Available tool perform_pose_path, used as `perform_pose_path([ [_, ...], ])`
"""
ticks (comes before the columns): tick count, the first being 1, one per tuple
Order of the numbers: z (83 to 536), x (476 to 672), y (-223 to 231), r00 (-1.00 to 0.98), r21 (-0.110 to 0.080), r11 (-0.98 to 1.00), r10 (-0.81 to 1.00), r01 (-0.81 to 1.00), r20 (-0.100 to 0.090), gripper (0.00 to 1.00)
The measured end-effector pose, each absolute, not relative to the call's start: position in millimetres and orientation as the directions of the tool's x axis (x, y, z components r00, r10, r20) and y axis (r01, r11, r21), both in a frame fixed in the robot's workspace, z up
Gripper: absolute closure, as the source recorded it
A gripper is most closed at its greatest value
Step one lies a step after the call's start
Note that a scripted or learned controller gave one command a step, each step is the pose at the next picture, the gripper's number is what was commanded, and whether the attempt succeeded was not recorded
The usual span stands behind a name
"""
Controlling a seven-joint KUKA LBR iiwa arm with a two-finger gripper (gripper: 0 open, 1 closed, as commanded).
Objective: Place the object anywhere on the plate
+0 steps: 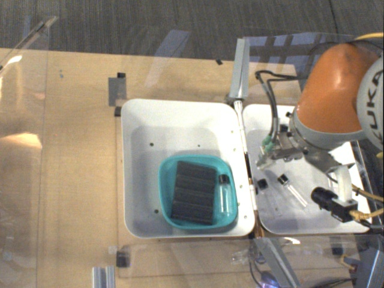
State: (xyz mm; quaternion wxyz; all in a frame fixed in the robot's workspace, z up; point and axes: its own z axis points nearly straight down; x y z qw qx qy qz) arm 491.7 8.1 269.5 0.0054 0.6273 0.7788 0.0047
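teal plate (pixel 171 218) in left bin (pixel 135 161) already carries dark block (pixel 193 192), clear vial (pixel 224 194). gripper (pixel 270 152) over right bin (pixel 264 212), grip state indiscernible. next: pick second vial (pixel 291 188).

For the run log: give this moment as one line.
arm: over right bin | teal plate: left bin, holds dark ridged block and vial | right bin: vial

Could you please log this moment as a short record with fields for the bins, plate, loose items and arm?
left bin: white, holds the plate
plate: teal, squarish
on plate: dark ribbed block; clear vial with black cap beside it
right bin: white, holds a small clear vial and a small black piece
arm: orange-banded wrist above the right bin
gripper: over the right bin, grip unclear
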Motion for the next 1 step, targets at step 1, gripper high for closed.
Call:
perform_pose_path([
  [1, 183.9, 498.5, 54.3, -0.246, 0.003, 0.246, 0.969, 0.969, 0.000, 1.00],
])
